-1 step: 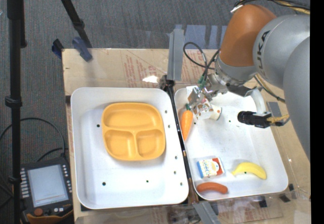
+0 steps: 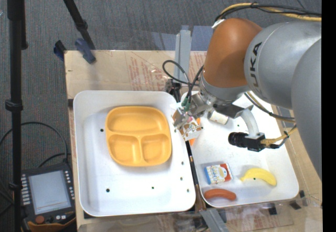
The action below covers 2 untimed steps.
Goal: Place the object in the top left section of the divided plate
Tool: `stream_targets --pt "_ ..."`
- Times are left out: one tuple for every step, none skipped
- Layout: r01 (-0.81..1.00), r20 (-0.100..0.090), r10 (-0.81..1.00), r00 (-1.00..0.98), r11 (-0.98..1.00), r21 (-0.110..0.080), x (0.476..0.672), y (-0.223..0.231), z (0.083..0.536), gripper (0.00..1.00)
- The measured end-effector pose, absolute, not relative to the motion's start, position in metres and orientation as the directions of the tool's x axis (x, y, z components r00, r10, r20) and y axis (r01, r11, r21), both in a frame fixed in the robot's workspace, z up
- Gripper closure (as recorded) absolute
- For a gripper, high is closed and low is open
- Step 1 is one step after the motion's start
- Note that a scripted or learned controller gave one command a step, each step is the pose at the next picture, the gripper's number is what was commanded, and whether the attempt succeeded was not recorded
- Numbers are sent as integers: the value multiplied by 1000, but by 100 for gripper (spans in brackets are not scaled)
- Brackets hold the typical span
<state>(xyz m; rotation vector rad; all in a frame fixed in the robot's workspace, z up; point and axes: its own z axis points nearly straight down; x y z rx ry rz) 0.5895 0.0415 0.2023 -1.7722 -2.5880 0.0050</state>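
The yellow divided plate (image 2: 139, 135) lies in the left white bin (image 2: 94, 194). It has one long section at the top and two smaller ones below. My gripper (image 2: 187, 122) hangs over the rim between the two bins, just right of the plate's right edge. A small brown, white and orange object (image 2: 192, 129) sits between its fingertips, lifted above the bin floor. The arm's orange band and grey wrist cover the top of the right bin.
In the right bin (image 2: 286, 194) lie a small blue, red and white box (image 2: 217, 172), a yellow banana (image 2: 258, 176) and a red sausage (image 2: 220, 194) along the front. A handheld control unit (image 2: 48, 192) sits left of the bench.
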Motion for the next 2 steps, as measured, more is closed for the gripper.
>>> stream_targets --pt "970 1 970 -245 245 -8 580 77 184 100" --pt "930 2 930 -367 367 -6 541 77 192 100"
